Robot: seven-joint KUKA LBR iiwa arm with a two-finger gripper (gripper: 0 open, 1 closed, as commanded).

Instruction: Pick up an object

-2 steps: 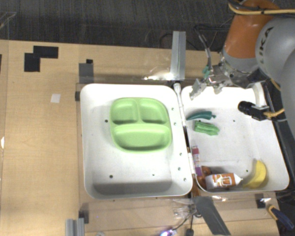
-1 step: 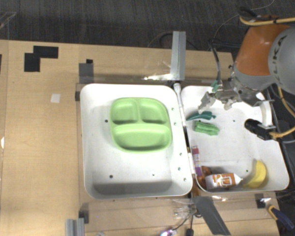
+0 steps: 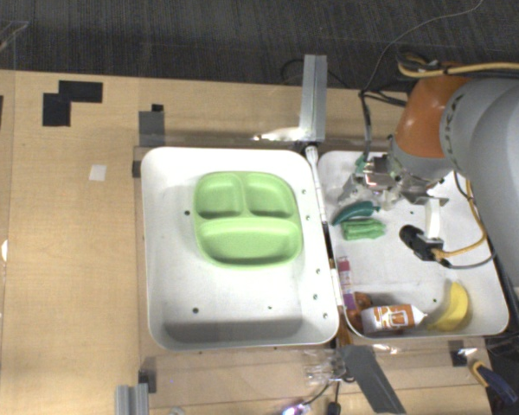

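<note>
Half-hidden tool [image 3: 374,182] | arm covers right bin's [image 3: 493,318] far corner | banana [image 3: 452,308] partly shadowed

**A robot lab**

A wooden counter [image 3: 60,258] bears black marker patches [image 3: 69,100] left of two white bins [image 3: 156,301]. Metal brackets [image 3: 315,93] clamp the bins. Loose cables [image 3: 432,24] run over dark carpet [image 3: 199,15] behind them, toward the grey arm [image 3: 493,145].
</note>
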